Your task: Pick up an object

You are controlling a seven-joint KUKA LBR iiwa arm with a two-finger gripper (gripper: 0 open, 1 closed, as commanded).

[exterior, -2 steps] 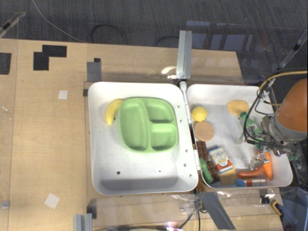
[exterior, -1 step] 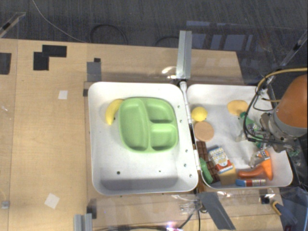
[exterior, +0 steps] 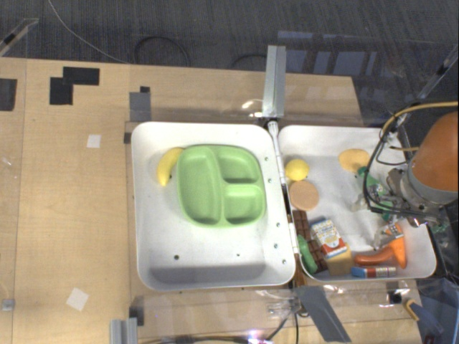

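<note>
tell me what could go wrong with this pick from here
The gripper sits low in the right bin, just above the orange carrot near the bin's wall, so it might clip the rim. The small carton and neighbours are packed tight, so a grab there could slip.

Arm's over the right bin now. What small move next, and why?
Probably lower the gripper straight down toward the orange carrot-shaped toy by the right bin's near wall: it lies closest beneath the wrist, and nothing looks held yet.
</note>
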